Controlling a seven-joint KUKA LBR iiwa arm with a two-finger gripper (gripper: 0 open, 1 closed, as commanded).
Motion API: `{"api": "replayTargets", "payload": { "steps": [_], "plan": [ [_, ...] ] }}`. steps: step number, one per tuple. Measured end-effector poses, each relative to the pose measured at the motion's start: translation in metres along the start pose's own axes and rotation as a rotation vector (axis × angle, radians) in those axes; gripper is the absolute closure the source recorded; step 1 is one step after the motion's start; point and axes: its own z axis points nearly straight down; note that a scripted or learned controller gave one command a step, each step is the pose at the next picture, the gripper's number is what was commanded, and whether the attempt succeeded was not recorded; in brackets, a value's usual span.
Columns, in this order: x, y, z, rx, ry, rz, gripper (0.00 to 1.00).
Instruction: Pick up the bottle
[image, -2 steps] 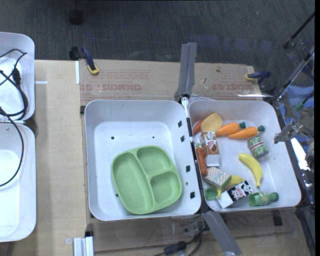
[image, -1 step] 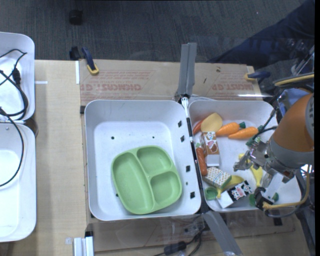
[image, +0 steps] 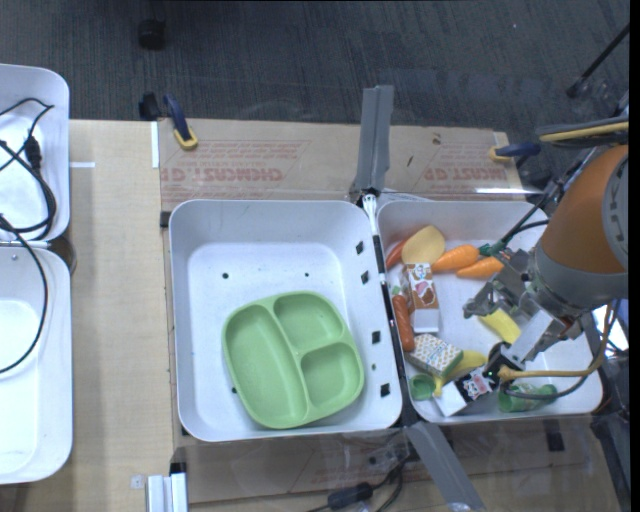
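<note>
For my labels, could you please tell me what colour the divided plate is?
Plate: light green, camera view.

The orange carrots (image: 466, 260) just beyond the gripper (image: 487, 303) look like glossy moulded plastic, the small carton (image: 423, 290) beside it printed card, and the green plate (image: 293, 358), well apart from it, smooth matt plastic in a white plastic bin (image: 250, 250).

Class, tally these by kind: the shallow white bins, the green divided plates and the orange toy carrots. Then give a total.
Shallow white plastic bins: 2
Green divided plastic plates: 1
Orange toy carrots: 2
Total: 5
</note>
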Motion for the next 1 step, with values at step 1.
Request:
{"api": "replayTargets", "payload": {
  "steps": [1],
  "plan": [
    [-0.0351, 0.026, 0.0202, 0.002, -0.001, 0.109, 0.0]
  ]
}}
